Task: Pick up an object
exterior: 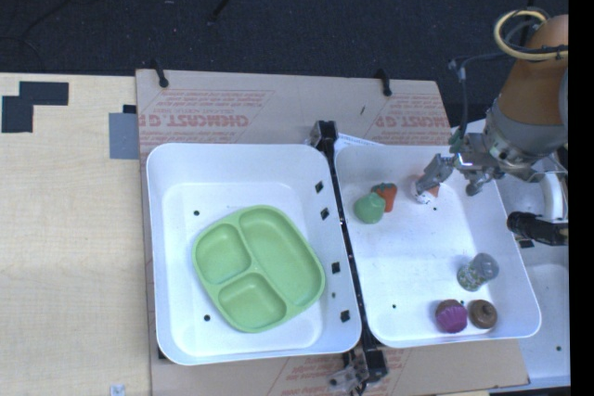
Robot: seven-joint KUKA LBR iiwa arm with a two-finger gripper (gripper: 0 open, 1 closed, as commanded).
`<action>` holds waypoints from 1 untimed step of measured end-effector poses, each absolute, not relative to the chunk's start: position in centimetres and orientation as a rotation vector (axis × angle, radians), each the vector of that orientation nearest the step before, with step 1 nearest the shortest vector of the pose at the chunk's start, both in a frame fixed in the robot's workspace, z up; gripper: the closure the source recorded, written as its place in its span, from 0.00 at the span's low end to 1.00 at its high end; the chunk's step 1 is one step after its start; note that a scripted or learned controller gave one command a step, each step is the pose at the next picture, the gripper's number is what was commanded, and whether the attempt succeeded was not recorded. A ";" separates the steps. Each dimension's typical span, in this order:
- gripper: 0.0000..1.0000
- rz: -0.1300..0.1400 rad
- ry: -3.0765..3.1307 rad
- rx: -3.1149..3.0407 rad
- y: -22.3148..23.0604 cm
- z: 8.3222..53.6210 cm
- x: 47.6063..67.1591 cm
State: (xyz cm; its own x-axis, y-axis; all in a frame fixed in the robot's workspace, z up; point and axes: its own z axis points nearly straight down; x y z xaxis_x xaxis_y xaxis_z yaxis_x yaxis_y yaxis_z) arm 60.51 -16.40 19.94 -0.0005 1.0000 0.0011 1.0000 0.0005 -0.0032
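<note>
My gripper [454, 184] hangs over the back right part of the right bin [408, 329], its two fingers spread apart and open with nothing between them. To its left, a round green object [368, 209] lies against a small orange-red one [387, 196], both apart from the fingers. A clear, glassy object [477, 272] rests near the bin's right wall. In the front right corner a purple object [452, 316] sits next to a brown ring-shaped one [483, 314].
The left bin [172, 199] holds a light green divided plate [258, 266]. A black divider [339, 236] runs between the two bins. The grey arm with its orange band [534, 88] comes in at the right edge, above the bin's right wall.
</note>
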 end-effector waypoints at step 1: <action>0.00 0.006 -2.217 -2.215 -15.7 13.9 59.9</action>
State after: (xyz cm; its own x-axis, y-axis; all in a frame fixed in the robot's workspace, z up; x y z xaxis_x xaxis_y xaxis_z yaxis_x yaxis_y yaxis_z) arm 59.86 -15.65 13.89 -0.0010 1.0000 0.0023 1.0000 0.0010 -0.0080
